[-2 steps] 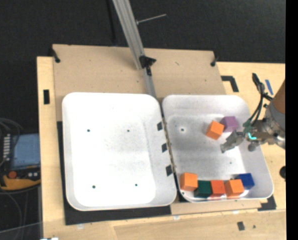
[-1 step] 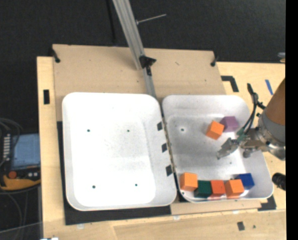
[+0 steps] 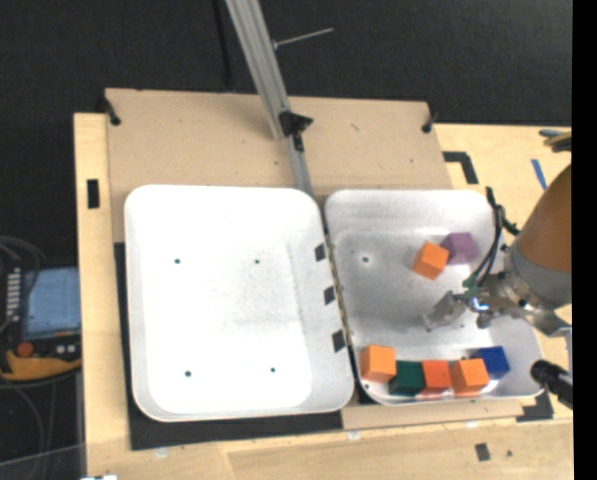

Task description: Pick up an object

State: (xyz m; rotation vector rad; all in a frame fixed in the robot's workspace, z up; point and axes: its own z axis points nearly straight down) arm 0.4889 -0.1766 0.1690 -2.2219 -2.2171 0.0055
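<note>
Hand (image 3: 456, 310) hovers mid right bin (image 3: 398, 213), blocks (image 3: 433, 373) lining near edge.

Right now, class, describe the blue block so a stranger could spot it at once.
Find the right-hand white bin and follow the row of blocks along its near edge. The blue block ends that row on the right, beside an orange block; it is the row's one blue piece.

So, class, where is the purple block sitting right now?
The purple block lies in the right bin, toward its upper right part, touching or nearly touching an orange block on its lower left. The gripper is below it.
</note>
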